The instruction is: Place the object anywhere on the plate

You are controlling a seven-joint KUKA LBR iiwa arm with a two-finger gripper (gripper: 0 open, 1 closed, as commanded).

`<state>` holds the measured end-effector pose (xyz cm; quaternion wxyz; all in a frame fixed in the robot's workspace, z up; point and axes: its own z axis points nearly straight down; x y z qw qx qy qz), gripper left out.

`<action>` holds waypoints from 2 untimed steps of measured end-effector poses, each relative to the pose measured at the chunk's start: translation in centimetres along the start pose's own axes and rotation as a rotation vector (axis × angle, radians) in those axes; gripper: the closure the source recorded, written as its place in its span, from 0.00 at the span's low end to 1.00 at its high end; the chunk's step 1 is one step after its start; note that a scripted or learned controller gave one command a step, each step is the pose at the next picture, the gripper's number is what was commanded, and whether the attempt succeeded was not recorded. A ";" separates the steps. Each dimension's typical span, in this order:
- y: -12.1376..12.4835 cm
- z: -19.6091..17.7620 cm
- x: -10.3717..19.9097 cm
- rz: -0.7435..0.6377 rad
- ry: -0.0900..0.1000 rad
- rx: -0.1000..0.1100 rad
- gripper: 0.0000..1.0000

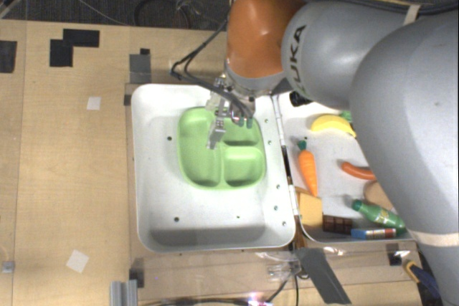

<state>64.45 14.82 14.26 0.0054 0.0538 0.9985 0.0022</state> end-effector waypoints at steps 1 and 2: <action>0.2 -1.4 -0.2 -0.005 -0.010 -0.004 1.00; 0.2 -1.3 -0.2 -0.006 -0.009 -0.003 0.00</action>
